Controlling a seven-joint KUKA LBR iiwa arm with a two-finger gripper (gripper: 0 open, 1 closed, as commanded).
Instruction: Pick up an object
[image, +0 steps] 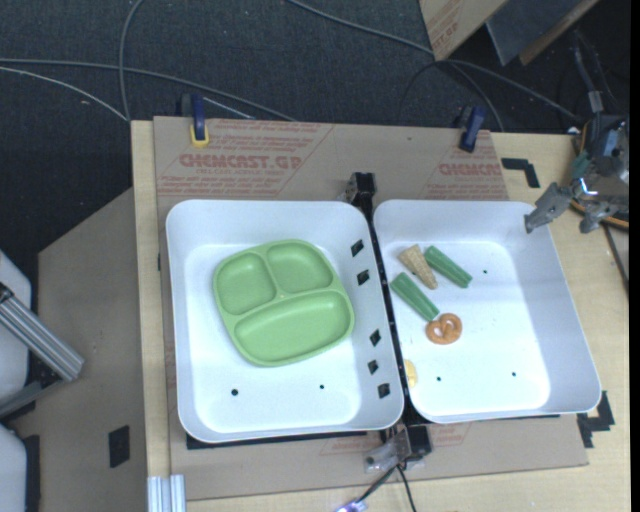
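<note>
The right bin (560, 340) holds a few small objects near its left half. A tan cone-shaped piece (416, 264) lies beside a green stick (447, 267). A second green stick (413, 296) lies just below them, and an orange pretzel-shaped ring (444, 328) sits under that. A small yellow bit (410, 374) rests against the bin's left wall. My gripper (575, 205) hangs at the far right, above the bin's back right corner and well away from all the objects. Nothing can be seen in its grasp.
A green divided plate (284, 301) lies in the left bin (200, 380). Clamps (199, 120) hold the cardboard backing at the rear. Cables run over the dark floor behind the bench.
</note>
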